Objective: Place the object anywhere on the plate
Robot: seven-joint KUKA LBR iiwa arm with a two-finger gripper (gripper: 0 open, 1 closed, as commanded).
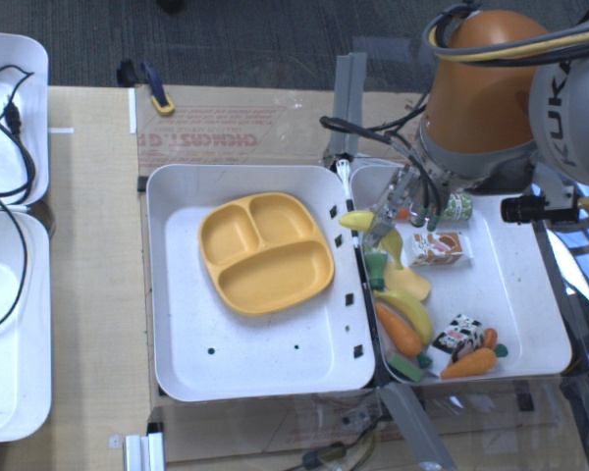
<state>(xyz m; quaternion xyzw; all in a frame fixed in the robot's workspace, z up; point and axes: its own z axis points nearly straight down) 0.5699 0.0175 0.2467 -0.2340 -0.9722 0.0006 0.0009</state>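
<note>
Plate waiting bare in left bin, gripper down among toy food in right bin.

Yellow three-part plate (266, 251) lying flat in left bin (177, 292), nothing on it yet; likely left open as the drop spot. Gripper (407, 207) hanging low over the far-left corner of right bin (530, 292), close by a yellow piece (356, 221); spread or pinching, impossible to tell. No one object marked as the pick. Counted: two carrots (401, 331), one banana (412, 309), one small carton (438, 249), one black-and-white toy (459, 335), all piled near the divider.
</note>
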